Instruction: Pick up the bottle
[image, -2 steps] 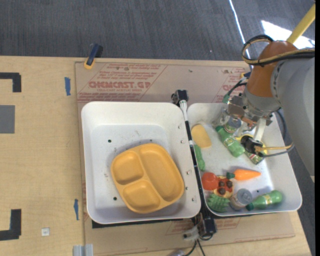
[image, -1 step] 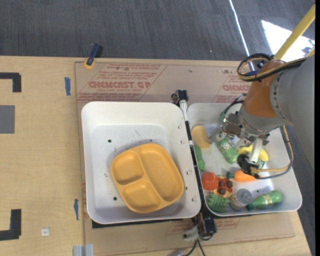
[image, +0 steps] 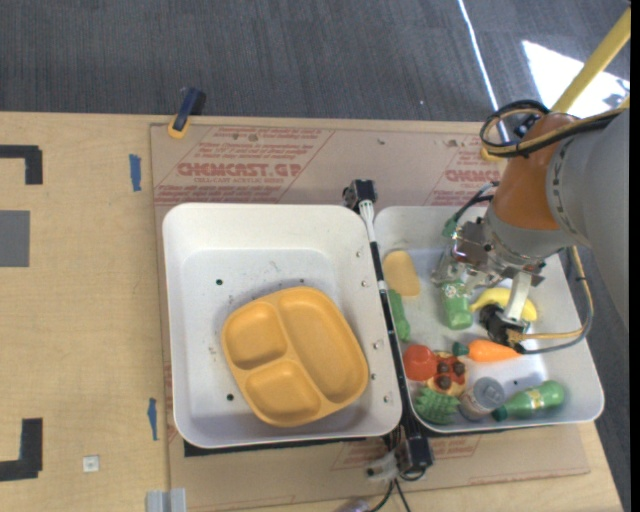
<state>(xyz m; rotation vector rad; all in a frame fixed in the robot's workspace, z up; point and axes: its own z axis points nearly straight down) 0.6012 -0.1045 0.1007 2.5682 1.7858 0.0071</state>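
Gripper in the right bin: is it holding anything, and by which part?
Cannot be told. The gripper sits low over a green item, but no grasp is visible.

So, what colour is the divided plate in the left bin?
Yellow-orange all over; the divided plate shows best in the camera view.

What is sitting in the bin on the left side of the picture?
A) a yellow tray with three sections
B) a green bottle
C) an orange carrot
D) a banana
A: the yellow tray with three sections lies alone in the left bin, while the toy foods and the green bottle are crowded in the right bin.
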